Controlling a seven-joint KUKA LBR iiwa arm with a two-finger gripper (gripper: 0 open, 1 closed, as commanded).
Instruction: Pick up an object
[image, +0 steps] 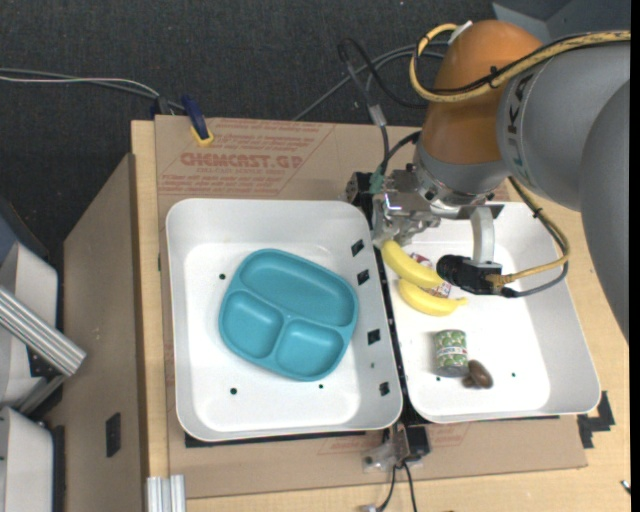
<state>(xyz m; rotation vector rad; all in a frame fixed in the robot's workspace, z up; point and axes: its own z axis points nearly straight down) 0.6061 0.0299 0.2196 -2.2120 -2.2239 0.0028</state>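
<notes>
Robot arm poised over the right of two white bins on a counter (105, 300).
The gripper (392, 228) hangs at the back left corner of the right bin (550, 340), just above the upper end of two yellow bananas (415, 278) lying side by side; whether its grip is spread or closed cannot be told from this angle. Nearer the front of that bin stands a small green-patterned can (450, 352), with a brown lump (479, 374) touching its right side. The left bin (190, 330) holds a teal divided plate (288, 313), lying flat near its middle.
</notes>
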